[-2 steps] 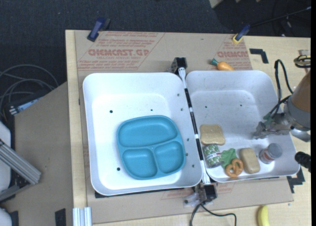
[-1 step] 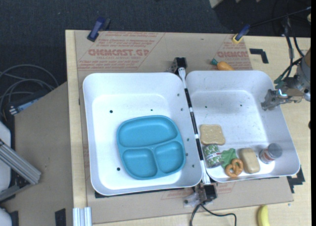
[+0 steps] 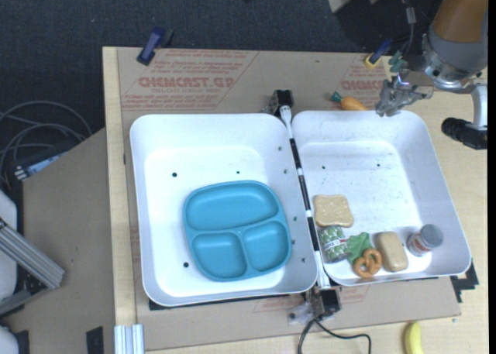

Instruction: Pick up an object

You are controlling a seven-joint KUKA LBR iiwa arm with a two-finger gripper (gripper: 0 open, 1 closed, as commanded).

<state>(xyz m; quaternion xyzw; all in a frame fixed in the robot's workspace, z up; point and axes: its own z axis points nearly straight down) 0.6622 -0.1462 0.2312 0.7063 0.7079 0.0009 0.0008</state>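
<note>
Toast slice (image 3: 333,210) lies mid-bin toward the bench's front edge, well apart from the tool (image 3: 394,101), whose state I cannot tell.

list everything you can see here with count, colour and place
bins: 2, white, side by side on the bench
divided plate: 1, blue, in the left bin
bread slice: 1, tan, right bin by the divider
green packet: 1, green, below the bread slice
pretzel: 1, orange-brown, right bin's near edge
bread roll: 1, tan, right of the pretzel
small jar: 1, grey lid, right bin's near right corner
carrot: 1, orange, on the bench behind the right bin
banana: 1, yellow, bench's near edge
blue clip: 1, blue, bench's far left
arm: 1, grey and orange, upper right
gripper: 1, grey, above the right bin's far rim
</note>
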